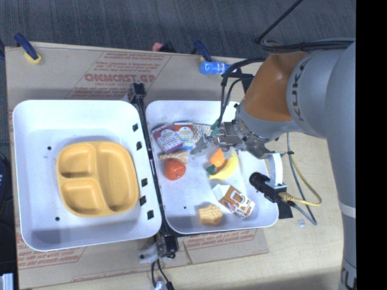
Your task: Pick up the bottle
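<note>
Pincer [213, 139] low over right bin [181, 213]

Count: two white bins [24, 180] side by side; one yellow divided tray [97, 177] in the left bin. Right bin: one red tomato [175, 170], one banana [227, 168], one orange piece [216, 157], three packets [171, 139], one waffle-like piece [210, 214].

A dark grey carpet floor [121, 11] lies at the far side. The pale bench [302, 252] is covered by a brown cardboard sheet [115, 71] with red print, held by blue clamps [27, 48] at its far edge.
</note>
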Robot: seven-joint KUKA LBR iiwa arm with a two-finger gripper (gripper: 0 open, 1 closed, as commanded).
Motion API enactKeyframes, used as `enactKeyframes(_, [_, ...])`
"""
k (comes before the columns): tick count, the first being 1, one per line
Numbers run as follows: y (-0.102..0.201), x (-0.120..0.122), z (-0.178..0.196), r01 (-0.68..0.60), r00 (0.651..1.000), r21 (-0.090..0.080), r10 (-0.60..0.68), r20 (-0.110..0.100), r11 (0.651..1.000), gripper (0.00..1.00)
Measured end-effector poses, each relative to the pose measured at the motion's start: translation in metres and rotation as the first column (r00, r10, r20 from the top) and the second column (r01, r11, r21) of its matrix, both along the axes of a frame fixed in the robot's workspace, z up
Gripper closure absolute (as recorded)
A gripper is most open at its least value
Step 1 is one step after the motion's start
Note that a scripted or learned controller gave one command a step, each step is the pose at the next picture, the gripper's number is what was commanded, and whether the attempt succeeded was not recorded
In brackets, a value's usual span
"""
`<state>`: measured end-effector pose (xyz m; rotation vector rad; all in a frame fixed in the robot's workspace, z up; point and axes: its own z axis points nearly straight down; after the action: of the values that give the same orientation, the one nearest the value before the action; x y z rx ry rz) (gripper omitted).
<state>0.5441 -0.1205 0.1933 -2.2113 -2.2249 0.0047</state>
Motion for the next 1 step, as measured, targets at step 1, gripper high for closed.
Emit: enactKeyframes(1, [0.0004,0.0002,0.0099,-0.005,1.0,0.001,0.005,-0.003,1.0,1.0])
